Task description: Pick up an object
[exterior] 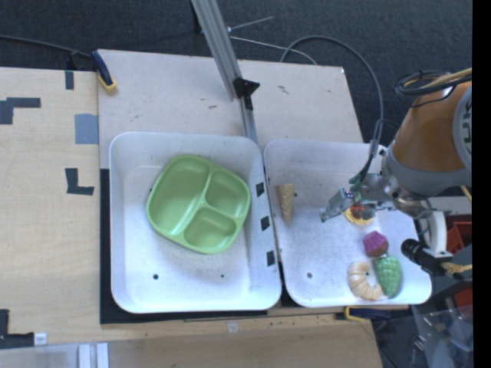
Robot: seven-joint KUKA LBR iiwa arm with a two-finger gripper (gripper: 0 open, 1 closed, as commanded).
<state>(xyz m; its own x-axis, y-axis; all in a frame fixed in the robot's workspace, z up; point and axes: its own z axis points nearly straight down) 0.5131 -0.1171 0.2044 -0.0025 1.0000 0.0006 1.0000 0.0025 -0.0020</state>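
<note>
I see my pincer [343,205] low in the right bin [307,159] beside a yellow toy [357,216], its grip impossible to tell.

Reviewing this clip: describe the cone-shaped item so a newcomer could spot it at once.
Start at the right-hand white bin. Along its left wall, beside the divider between the bins, lies a small tan ice-cream cone, apart from everything else. The other small items cluster at the bin's right side near the gripper; the cone alone is beige and tapered.
</note>
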